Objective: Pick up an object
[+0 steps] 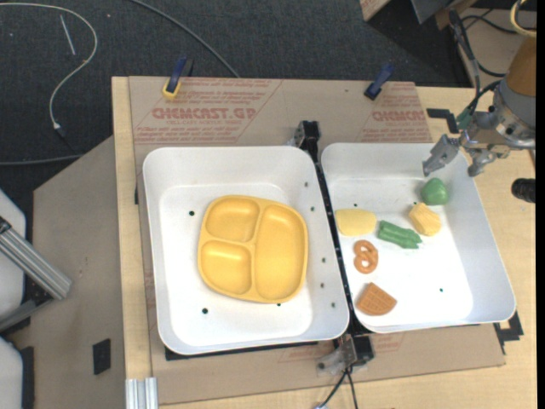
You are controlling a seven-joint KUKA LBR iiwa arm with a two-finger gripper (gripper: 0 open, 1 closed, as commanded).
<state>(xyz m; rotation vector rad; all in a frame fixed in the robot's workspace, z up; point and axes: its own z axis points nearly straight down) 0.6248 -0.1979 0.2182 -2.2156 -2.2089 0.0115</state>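
Note:
My gripper [457, 162] hangs over the far right part of the right bin [477, 301], open, with nothing between its fingers. Just below and left of it lies a small green rounded piece [435, 192]. Close by are a yellow chunk [425, 220], a green pepper-like piece [398, 235], a pale yellow oval piece [355, 221], an orange pretzel [365, 256] and a tan wedge [376, 300].
The left bin [170, 313] holds a yellow tray [253, 248] with three compartments. A black clamp [307, 133] sits at the far end of the seam between the bins. Blue clips [177, 76] hold the cardboard at the back.

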